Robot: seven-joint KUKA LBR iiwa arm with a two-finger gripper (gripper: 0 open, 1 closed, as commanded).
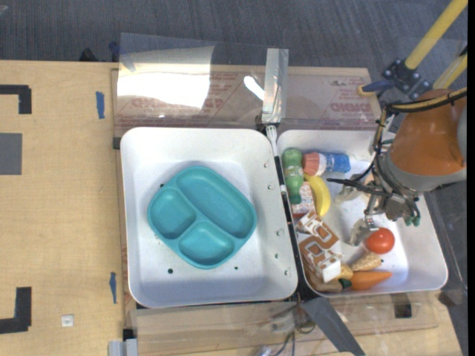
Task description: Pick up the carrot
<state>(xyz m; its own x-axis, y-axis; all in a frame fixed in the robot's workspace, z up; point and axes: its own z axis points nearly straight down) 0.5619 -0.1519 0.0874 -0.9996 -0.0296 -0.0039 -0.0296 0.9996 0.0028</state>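
The carrot (369,279) is a small orange piece lying at the front edge of the right bin (427,265), its thick end towards the bin's left. Just above it rest a beige piece (366,260) and a red tomato (380,241). My gripper (365,230) hangs low over the bin's middle, just left of the tomato and a short way behind the carrot, apart from the carrot. The orange band of the arm (423,143) sits above the bin's right side.
The right bin also holds a yellow banana (320,195), a green bottle (293,170), a red-capped bottle with a blue end (326,162) and a brown-and-white carton (320,247) along its left side. A teal divided plate (202,215) lies in the left bin (141,162).
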